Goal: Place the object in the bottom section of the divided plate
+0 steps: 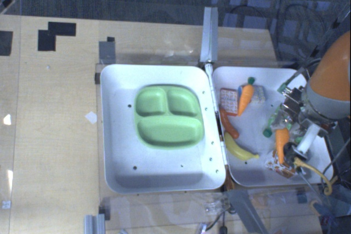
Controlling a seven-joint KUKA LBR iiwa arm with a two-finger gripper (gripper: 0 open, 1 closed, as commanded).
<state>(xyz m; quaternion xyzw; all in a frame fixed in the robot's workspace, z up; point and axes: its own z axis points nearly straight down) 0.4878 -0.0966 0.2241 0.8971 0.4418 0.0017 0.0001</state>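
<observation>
**Arm Hovering Over the Right Bin, Plate Waiting in the Left**

Fingers (286, 118) of the grey arm are sitting low over the right part of the right shallow white bin (263, 173), and whether they are apart or together cannot be told, since the wrist hardware is covering them. An orange carrot with a green top (281, 143) is lying directly beside them, touching or nearly touching; it is not clear that anything is being held between them.

Lying in the middle of the left shallow white bin (118, 134) is the light green divided plastic plate (168, 117), showing two small sections at the far side and one wide bottom section nearest the camera, with nothing resting in that section.

Several toy foods are sitting in the right bin. A second orange carrot (245, 96) is lying near the far wall, beside a red-and-white square packet (228, 100). A reddish sausage-shaped piece (228, 124) is running along the left wall, and a yellow banana (239, 149) is lying just below it. A small colourful item (282, 167) is resting near the lower right corner, too blurred to identify.

Both bins are standing side by side on the pale wooden counter (49, 134).
</observation>
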